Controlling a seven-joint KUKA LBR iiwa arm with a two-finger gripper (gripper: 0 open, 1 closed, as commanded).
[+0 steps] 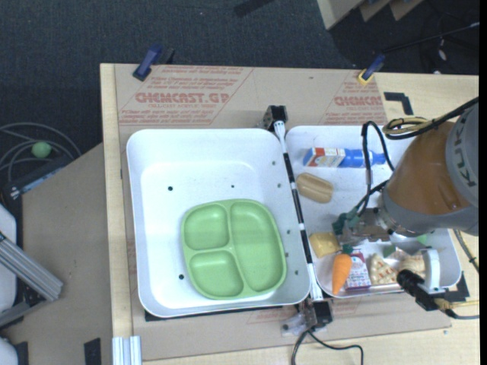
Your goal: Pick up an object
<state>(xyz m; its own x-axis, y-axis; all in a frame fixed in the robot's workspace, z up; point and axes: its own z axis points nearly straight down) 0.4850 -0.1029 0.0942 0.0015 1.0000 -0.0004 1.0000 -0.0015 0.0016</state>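
the arm's wrist [430, 181] covers much of the right bin [449, 261], and its gripper [351, 230], low in the centre-right of the frame, is too small and cluttered to make out, so i cannot tell its grip. just below it a toy carrot [341, 274] lies with its long axis near vertical, narrow tip toward the bottom edge. a green divided plate [232, 248] sits in the left bin [152, 204].

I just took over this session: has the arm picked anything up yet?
Not that I can see. The gripper is low in the right bin, above the carrot. The carrot, bread roll and blue tube lie in that bin. Grasp and lift remain.
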